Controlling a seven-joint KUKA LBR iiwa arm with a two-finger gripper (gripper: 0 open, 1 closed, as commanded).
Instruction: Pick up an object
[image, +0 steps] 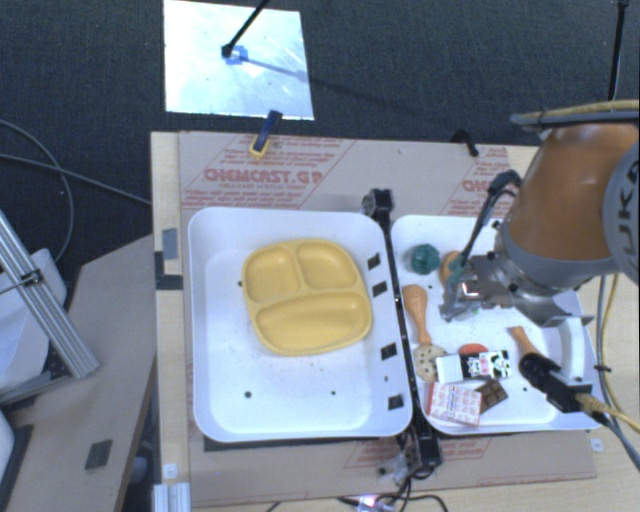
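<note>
A small red-and-white box lies nearest the camera, at the near edge of the right bin, touching a dark brown block, with a black-and-white carton just behind them. Any of these could be the object to pick up; none is lifted yet. The pincer hangs low over the middle of that bin, just beside a wooden spoon; whether it is open or closed, or grips anything, I cannot tell. The step looks like the reach, and next it must settle squarely over one item. A green ball sits toward the far edge. The crowding could spoil a clean grip. The left bin carries a yellow divided plate.
</note>
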